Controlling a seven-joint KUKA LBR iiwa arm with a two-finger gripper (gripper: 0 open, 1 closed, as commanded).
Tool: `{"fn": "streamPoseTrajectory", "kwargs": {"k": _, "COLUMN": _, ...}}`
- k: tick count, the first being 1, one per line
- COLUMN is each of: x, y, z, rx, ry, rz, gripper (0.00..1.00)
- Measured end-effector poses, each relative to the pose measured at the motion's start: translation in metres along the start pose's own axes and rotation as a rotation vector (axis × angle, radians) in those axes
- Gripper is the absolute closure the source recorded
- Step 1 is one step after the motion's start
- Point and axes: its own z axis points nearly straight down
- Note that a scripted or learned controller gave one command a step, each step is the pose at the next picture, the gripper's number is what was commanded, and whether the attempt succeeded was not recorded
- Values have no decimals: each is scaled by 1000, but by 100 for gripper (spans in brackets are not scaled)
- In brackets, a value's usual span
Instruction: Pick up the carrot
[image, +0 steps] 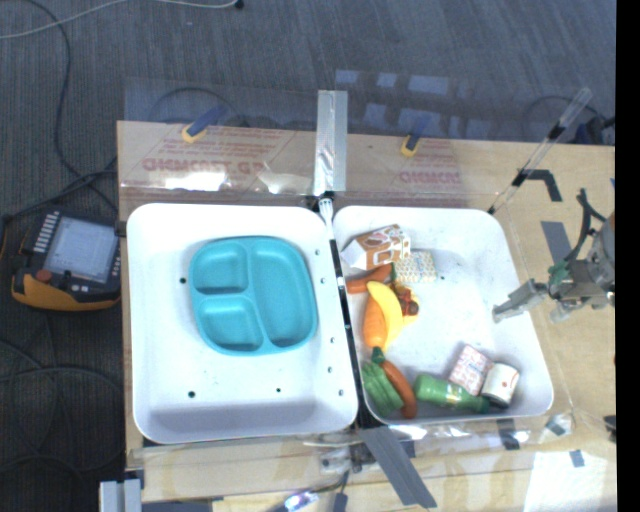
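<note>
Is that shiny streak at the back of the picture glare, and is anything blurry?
In the camera view, yes: the clear sheet behind the bins reflects light and washes out its red lettering; the gripper at the right bin looks soft; the blue tray is evenly lit.

You're seeing the arm (585, 280) getting cut off at the right edge, only a small wrist section showing. Gripper (515, 300) is reading too small and blurry to make out. The carrot (375, 320) is lying partly under the banana (388, 305). Labels on the small boxes (385, 245) are blurring out, unreadable.
</note>
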Motion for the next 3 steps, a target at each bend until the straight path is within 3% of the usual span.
{"fn": "streamPoseTrajectory", "kwargs": {"k": 1, "x": 48, "y": 49, "z": 67, "rx": 0, "ry": 0, "rz": -251, "gripper": 0}}
{"fn": "streamPoseTrajectory", "kwargs": {"k": 2, "x": 121, "y": -1, "z": 118, "rx": 2, "ry": 1, "rz": -377, "gripper": 0}}
{"fn": "streamPoseTrajectory", "kwargs": {"k": 3, "x": 109, "y": 39, "z": 117, "rx": -1, "ry": 1, "rz": -446, "gripper": 0}}
